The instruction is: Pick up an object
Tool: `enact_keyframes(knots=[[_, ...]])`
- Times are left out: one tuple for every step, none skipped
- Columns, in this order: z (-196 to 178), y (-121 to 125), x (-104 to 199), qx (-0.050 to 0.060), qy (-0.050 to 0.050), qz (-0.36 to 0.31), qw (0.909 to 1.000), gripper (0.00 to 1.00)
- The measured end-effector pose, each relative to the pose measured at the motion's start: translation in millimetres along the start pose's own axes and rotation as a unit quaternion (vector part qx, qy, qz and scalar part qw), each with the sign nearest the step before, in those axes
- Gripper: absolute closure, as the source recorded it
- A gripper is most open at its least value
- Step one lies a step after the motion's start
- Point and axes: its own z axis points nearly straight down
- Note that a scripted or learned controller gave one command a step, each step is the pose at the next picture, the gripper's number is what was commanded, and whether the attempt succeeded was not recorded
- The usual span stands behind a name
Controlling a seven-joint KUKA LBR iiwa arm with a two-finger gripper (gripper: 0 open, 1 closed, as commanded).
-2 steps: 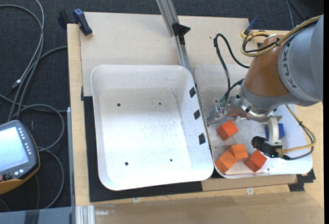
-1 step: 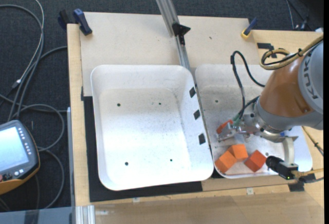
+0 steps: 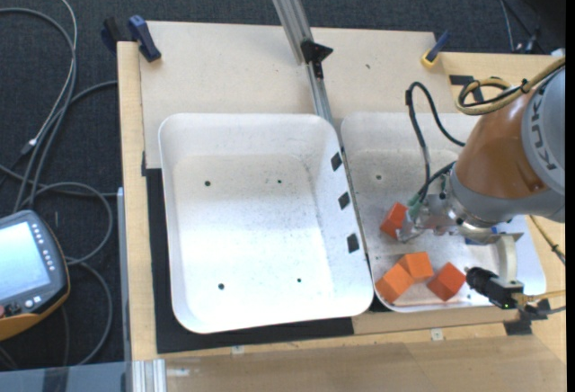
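Several orange and red blocks lie in the right bin (image 3: 377, 156). One orange block (image 3: 393, 221) sits near the bin's left wall, and my gripper (image 3: 416, 225) is low in the bin, right beside it on its right. Two more orange blocks (image 3: 416, 266) (image 3: 393, 285) and a red block (image 3: 446, 281) lie by the bin's front rim, just below the gripper. The grey wrist and orange band of the arm (image 3: 499, 165) cover the right half of the bin.
The left bin (image 3: 180, 201) stands beside the right one, with black tabs on the wall between them. A slanted metal rail (image 3: 287, 4) runs down to the bins' back edge. A black cable (image 3: 422, 125) loops above the right bin.
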Motion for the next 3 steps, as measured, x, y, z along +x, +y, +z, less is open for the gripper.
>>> enact_keyframes(knots=[[0.6,-0.2,0.0,0.0,0.0,0.0,1.0,0.0],[-10.1,0.6,0.2,-0.001,0.0,0.0,1.0,1.0],[-32.9,-17.4,-35.7,-0.001,-0.002,0.002,1.0,1.0]])
